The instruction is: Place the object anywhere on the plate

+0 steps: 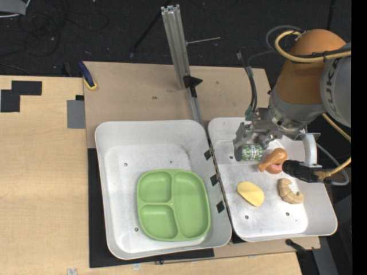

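Note:
A green plate [172,204] with three compartments lies in the left white bin [114,153]. My gripper [252,142] hangs low over the upper left part of the right white bin [321,222]. A small green and white can [250,152] lies on its side right under the gripper's tip, touching it or nearly so. Whether the can is gripped is hidden by the wrist above it.
An orange and pink sausage-like piece [273,159] lies just right of the can. A yellow oval piece [251,193] and a tan pastry-like piece [290,191] rest nearer the front of the right bin. A metal post [179,50] stands behind the bins.

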